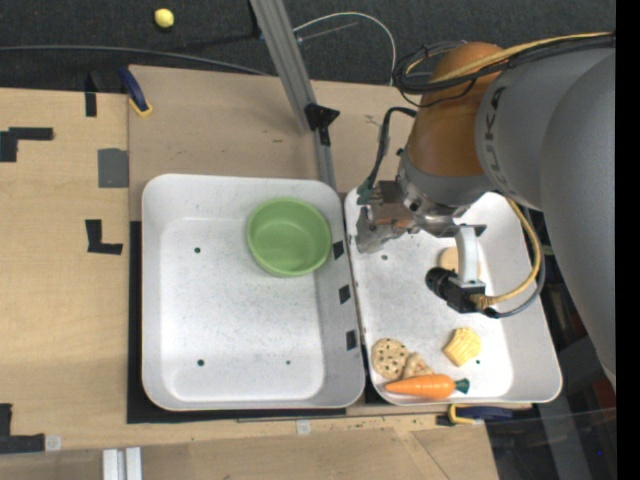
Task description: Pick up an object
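Gripper sits low at the upper left corner of the right bin, close to the wall it shares with the left bin; whether it is apart or together I cannot tell. Nothing shows in its grasp. Likely targets lie well apart from it along the near edge: a carrot, a cookie and a yellow cheese wedge, grouped loosely as pickable clutter. A green bowl rests in the left bin. Partial lettering on the arm is unreadable.
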